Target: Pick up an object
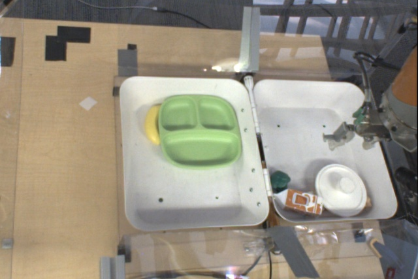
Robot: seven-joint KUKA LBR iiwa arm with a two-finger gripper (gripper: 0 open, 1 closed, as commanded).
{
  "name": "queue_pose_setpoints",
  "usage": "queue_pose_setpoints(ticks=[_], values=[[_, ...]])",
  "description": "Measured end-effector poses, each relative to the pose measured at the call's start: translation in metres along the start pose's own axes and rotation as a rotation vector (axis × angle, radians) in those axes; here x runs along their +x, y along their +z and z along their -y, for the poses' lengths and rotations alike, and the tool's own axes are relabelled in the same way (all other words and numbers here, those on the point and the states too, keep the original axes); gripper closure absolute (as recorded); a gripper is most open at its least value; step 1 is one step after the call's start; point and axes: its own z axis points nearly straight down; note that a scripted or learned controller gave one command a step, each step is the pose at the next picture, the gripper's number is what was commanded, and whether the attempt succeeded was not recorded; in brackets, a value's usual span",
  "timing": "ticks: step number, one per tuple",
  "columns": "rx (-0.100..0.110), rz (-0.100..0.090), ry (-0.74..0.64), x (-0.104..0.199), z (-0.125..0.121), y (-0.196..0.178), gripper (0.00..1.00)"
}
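Claw (pixel 339 135) hovering over right bin (pixel 307 101) near right edge, grip state unclear. White bowl (pixel 340 189) toward bin's front right corner, just in front of claw; orange carton (pixel 304 202) beside bowl.

We see our arm (pixel 403 91) coming in from the right edge, its orange band showing above the grey wrist. Our gripper (pixel 339 135) reaches out leftward from the wrist, its metal fingers (pixel 334 138) pointing left, slightly toward the near side.
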Motion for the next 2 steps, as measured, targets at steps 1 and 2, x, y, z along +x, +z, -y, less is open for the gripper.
queue_pose_setpoints(ticks=[1, 2], values=[[-0.003, 0.0, -0.086, -0.0131, 0.0261, 0.1178, 0.0], [-0.005, 0.001, -0.086, -0.0137, 0.024, 0.1087, 1.0]])
